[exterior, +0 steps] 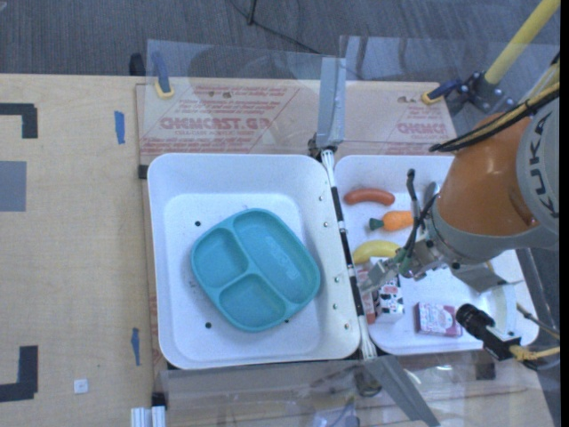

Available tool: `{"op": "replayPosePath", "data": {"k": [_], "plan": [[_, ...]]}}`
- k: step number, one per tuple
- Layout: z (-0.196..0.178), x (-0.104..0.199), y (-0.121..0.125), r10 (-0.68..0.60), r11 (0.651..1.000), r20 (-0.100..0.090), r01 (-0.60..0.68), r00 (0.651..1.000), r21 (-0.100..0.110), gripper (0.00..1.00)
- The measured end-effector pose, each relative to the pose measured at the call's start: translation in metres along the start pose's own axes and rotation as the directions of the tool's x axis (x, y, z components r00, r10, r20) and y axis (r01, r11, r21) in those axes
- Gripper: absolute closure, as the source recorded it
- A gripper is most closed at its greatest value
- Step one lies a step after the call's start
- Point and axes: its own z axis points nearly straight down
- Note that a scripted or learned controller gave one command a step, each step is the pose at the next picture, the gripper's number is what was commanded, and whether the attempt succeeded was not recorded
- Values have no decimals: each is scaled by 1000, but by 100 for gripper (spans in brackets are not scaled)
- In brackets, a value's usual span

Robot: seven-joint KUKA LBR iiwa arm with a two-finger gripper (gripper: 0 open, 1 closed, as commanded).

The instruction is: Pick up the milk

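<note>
1 milk; 1 banana; 1 tray

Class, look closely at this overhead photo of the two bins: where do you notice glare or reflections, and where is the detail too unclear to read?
In the camera view, clear panels behind the left bin catch pale reflections, washing out the red print; lighting on the teal tray is even with soft shadows; the gripper by the milk is small and indistinct.

From my feed, a light wooden worktop fills nine o'clock, marked with black tape corners and blue tape strips. Grey carpet floor runs along twelve o'clock, crossed by a dark cable. Lighting is even.
</note>
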Motion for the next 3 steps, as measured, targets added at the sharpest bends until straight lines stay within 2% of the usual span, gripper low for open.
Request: {"op": "replayPosePath", "data": {"k": [1, 2, 3], "plan": [[0, 1, 1, -35, 999, 0, 35, 999, 0, 0], [62, -69, -23, -97, 995, 2, 97, 995, -5, 0], [78, -114, 60, 171, 985, 6, -171, 985, -34, 0]]}}
